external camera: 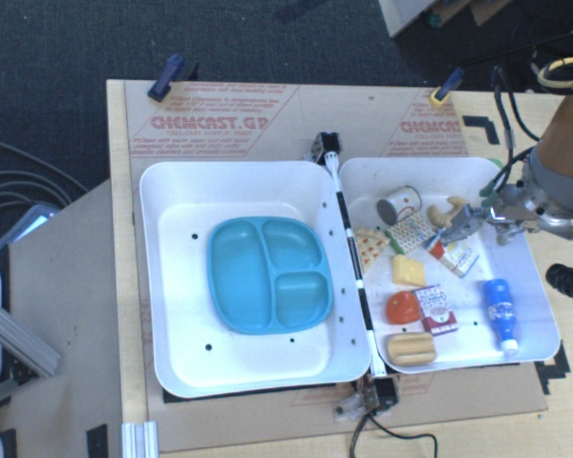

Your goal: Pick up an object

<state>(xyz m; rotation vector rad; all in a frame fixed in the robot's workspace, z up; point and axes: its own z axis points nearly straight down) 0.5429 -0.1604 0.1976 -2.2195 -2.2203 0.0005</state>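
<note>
My gripper (456,229) reaches in from the right and hangs low over the upper middle of the right bin (535,284). Its tip is just above a white and red packet (460,259) and beside a beige toy (449,209). Close to its left lie a gridded waffle piece (411,229) and a small grey can (396,205) on its side. Further forward are a yellow cheese wedge (409,271), a red tomato (402,307), a red packet (437,311), a bun (411,349) and a blue bottle (499,314). I see nothing lifted.
The left bin (172,256) holds a blue sectioned plate (269,275). A pizza slice (371,247) and a green strip (394,242) lie by the divider between the bins. Cables (511,113) run down at the far right behind the arm.
</note>
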